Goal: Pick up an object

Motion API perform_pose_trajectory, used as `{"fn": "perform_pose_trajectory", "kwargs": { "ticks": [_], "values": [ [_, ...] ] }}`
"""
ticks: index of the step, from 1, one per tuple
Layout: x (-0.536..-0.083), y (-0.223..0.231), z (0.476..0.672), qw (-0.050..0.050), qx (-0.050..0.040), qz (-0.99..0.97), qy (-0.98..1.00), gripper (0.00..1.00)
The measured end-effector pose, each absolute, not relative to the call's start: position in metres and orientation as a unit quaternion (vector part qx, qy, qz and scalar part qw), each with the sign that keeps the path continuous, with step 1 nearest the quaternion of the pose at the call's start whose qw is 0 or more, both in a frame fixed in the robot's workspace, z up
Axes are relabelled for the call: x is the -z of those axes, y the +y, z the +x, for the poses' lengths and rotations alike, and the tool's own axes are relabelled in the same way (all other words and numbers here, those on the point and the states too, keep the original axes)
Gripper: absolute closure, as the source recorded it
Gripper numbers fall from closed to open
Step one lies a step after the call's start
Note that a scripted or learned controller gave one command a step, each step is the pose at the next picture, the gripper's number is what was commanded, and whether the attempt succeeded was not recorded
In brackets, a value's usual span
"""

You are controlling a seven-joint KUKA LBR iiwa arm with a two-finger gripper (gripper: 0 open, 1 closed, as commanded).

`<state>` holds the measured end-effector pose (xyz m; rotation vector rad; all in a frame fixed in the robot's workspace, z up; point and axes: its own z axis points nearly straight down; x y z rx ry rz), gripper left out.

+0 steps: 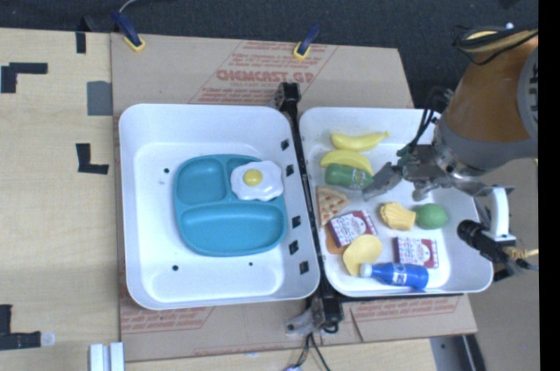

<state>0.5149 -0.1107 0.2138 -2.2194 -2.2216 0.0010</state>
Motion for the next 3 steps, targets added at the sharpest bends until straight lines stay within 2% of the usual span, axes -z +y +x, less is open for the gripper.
{"fn": "perform_pose_trajectory", "kwargs": {
  "ticks": [1,2,3],
  "values": [
    [-0.088,-0.112,0.599,-0.002,0.0011,-0.706,-0.708,0.00],
    [-0.084,-0.105,0.664,0.009,-0.0076,-0.709,-0.706,0.00],
    [-0.092,-0.107,0.662,0.011,-0.0127,-0.708,-0.706,1.00]
  ]
}}
